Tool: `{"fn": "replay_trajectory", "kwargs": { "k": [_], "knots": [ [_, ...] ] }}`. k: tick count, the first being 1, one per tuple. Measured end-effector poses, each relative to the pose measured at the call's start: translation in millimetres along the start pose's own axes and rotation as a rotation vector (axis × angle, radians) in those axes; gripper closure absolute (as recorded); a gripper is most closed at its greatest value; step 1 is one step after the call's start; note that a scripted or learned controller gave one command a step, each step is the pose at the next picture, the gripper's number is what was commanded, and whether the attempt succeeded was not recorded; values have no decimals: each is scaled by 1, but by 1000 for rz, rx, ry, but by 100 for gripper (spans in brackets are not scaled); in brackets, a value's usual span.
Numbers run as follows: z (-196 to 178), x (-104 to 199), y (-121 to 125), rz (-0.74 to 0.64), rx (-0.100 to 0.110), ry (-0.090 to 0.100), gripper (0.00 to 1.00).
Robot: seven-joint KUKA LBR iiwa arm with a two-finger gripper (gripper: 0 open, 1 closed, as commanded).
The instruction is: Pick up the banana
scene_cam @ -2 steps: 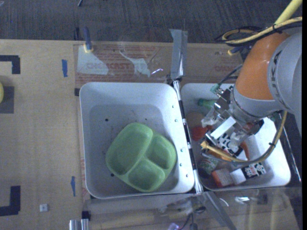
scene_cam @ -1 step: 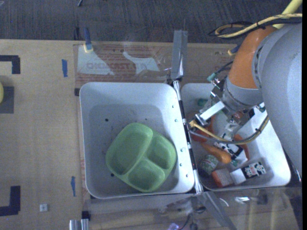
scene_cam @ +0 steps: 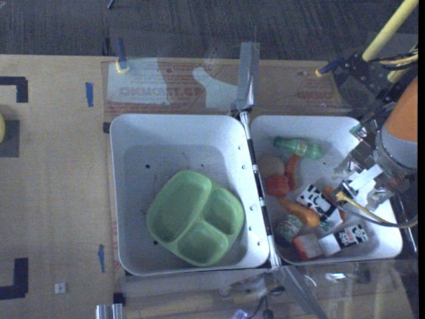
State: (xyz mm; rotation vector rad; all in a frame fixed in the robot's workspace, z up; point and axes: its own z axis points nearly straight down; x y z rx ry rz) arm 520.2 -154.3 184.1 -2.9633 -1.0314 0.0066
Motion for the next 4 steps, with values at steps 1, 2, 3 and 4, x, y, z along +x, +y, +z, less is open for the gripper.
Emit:
{"fn": "replay_trajectory", "kwargs": {
  "k": [1, 2, 3, 4],
  "knots": [
    [-9, 1, -1, -3, 1, -1, 100],
    [-9, 1, -1, -3, 1, -1, 0],
    [1, 92, -84, 268, -2, 1, 0],
    [43, 16, -62, 90, 0, 0, 0]
  ]
}}
